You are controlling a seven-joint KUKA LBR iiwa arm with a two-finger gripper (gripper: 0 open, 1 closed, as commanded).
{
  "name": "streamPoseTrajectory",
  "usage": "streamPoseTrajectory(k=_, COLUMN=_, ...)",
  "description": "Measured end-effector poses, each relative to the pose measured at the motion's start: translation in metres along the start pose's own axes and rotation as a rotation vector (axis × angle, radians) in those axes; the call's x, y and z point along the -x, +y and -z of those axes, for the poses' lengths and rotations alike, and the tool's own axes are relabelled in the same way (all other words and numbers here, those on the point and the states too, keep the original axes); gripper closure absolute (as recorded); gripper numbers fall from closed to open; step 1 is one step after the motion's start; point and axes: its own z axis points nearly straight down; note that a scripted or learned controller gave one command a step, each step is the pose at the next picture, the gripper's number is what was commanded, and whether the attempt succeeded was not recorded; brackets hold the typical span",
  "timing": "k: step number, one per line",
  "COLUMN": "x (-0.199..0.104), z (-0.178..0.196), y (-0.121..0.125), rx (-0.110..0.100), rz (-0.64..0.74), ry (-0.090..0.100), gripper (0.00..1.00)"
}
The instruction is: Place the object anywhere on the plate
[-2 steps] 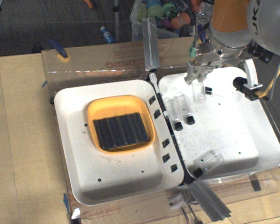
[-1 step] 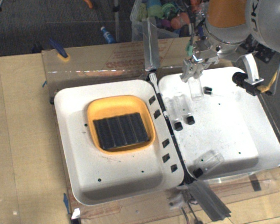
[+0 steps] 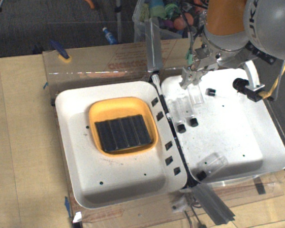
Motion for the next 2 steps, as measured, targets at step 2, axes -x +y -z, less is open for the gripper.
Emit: streamPoseTrajectory(k=2, x=0.003, z=0.034, y=0.0, rx=0.006, rz=0.109, ry=-0.004, gripper=1.0)
